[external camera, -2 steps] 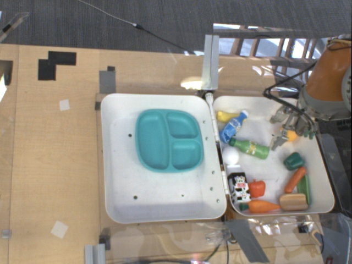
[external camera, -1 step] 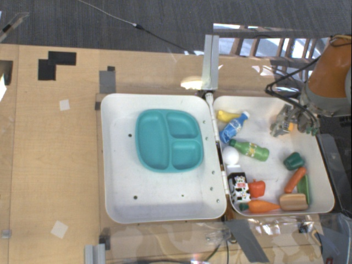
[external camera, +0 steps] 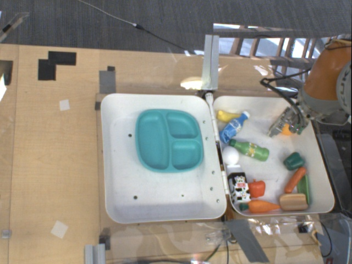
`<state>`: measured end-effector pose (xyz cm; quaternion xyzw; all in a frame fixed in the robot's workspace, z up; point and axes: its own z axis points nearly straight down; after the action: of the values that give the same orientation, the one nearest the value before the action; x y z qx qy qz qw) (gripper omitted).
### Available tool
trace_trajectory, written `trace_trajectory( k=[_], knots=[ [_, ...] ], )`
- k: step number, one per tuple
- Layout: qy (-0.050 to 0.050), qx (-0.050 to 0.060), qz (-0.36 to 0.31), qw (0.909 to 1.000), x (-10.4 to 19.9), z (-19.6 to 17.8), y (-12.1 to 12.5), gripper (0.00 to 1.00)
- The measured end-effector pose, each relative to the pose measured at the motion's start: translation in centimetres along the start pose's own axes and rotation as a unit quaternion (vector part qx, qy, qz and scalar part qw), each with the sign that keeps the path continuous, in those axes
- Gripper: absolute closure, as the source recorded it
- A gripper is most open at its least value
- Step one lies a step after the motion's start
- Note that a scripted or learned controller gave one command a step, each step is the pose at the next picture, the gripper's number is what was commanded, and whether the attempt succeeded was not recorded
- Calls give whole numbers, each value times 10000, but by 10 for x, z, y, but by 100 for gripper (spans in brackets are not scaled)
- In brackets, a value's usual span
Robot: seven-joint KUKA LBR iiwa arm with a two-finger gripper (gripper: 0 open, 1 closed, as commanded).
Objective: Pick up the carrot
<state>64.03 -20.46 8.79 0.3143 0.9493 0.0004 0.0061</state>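
Observation:
The right bin [external camera: 324, 202] holds two orange, carrot-like pieces. One tapered piece [external camera: 263, 206] lies along the bin's front edge. A second, slimmer piece [external camera: 295, 179] lies tilted at the front right, beside a green stick [external camera: 303, 189]. My gripper [external camera: 286, 125] hangs over the back right part of this bin, well behind both pieces, with its fingers spread open. A small orange bit [external camera: 285, 129] shows between them; I cannot tell whether they touch it.
Also in the right bin are a yellow piece [external camera: 225, 115], a blue bottle [external camera: 232, 128], a green bottle [external camera: 250, 149], a white ball [external camera: 231, 157], a cow figure [external camera: 238, 187], a red piece [external camera: 257, 188], a dark green block [external camera: 293, 160] and a tan loaf [external camera: 293, 202]. The left bin [external camera: 118, 191] holds a teal divided plate [external camera: 168, 139].

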Motion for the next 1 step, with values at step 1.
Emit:
trace_trajectory(
  k=[1],
  knots=[
    [-5,-22,845,9964,73,-88,39,100]
  ],
)
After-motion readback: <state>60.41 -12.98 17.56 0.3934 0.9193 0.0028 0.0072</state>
